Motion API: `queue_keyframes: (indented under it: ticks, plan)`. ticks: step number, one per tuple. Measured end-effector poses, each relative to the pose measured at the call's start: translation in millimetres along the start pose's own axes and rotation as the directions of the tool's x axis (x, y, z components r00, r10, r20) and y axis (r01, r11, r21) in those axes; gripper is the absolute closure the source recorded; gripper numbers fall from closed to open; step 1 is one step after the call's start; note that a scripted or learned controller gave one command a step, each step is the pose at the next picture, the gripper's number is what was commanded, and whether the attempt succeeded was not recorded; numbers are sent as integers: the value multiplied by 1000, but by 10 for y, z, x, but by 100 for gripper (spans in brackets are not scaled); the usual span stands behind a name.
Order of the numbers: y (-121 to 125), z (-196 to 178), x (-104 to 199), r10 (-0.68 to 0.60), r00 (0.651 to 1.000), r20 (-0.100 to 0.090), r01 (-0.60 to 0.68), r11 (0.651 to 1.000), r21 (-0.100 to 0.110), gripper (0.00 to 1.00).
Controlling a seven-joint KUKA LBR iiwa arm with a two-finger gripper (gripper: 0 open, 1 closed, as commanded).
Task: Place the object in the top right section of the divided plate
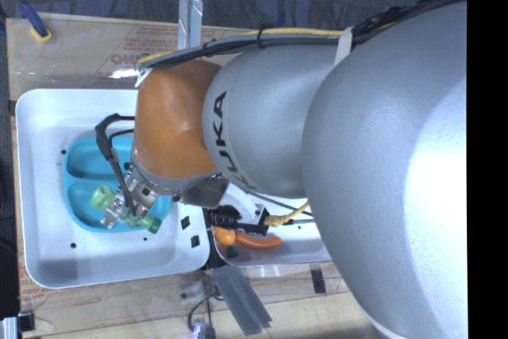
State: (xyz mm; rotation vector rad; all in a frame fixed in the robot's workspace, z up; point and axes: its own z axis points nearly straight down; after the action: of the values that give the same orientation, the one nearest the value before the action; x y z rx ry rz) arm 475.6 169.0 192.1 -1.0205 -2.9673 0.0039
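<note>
Camera view, fixed above the bench, looks down on the grey arm reaching in from the right and covering most of the frame. Its orange band sits above the left white bin. A blue divided plate lies in that bin at centre left. The gripper hangs low over the plate's lower part, touching or just above a translucent green object there; whether it is wide or narrow I cannot tell. An orange object lies in the right bin, lower centre.
</note>
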Motion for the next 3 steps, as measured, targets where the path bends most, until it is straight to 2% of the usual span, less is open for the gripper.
queue_keyframes:
  ticks: [1, 2, 3]
  plan:
    - [-398, -187, -320, 213, 977, 2, -213, 977, -3, 100]
    - [-62, 72, -40, 445, 895, -1, -445, 895, 2, 100]
    - [-1070, -470, -849, 285, 958, 2, -285, 958, -4, 100]
